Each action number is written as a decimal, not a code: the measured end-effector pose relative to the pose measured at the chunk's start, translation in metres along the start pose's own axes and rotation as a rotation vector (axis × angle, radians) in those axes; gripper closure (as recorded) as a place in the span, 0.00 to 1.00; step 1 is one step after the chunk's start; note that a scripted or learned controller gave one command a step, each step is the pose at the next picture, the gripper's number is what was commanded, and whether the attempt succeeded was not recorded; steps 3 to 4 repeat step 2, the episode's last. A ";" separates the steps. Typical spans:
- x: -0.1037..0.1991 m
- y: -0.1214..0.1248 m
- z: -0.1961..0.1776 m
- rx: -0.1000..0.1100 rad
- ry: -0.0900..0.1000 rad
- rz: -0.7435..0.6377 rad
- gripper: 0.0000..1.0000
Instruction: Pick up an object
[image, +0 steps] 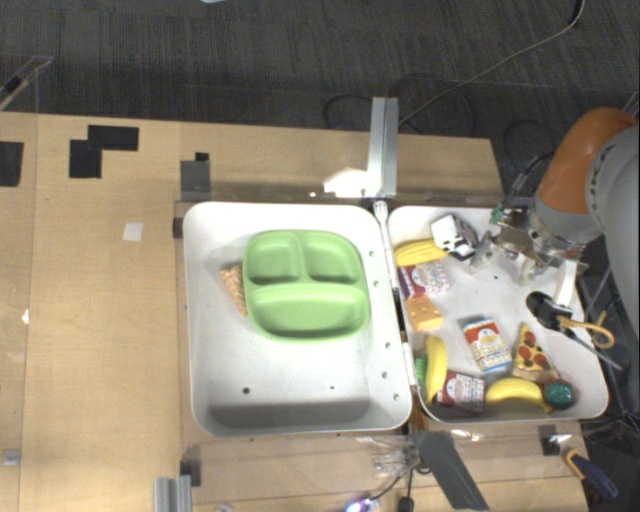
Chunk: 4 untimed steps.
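grey two-finger gripper (497, 243) at right white bin's (600, 398) far edge, finger state unclear | green sectioned plastic plate (303, 283) fills left bin's (215, 400) far half, near half open

a pale wooden bench top (100, 330) fills the left and middle of the frame, with black square marks (100, 148) in its upper left. dark grey carpet (250, 50) runs across the top, where a thin cable (480, 75) trails at upper right. a metal post (384, 145) stands upper centre.
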<state>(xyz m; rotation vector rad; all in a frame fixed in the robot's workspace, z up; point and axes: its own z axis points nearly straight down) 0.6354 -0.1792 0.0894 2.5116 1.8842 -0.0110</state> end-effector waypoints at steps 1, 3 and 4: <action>0.041 0.011 -0.001 0.040 -0.013 -0.250 0.00; 0.076 0.002 -0.001 0.037 -0.019 -0.291 0.00; 0.076 0.002 -0.001 0.037 -0.019 -0.291 0.00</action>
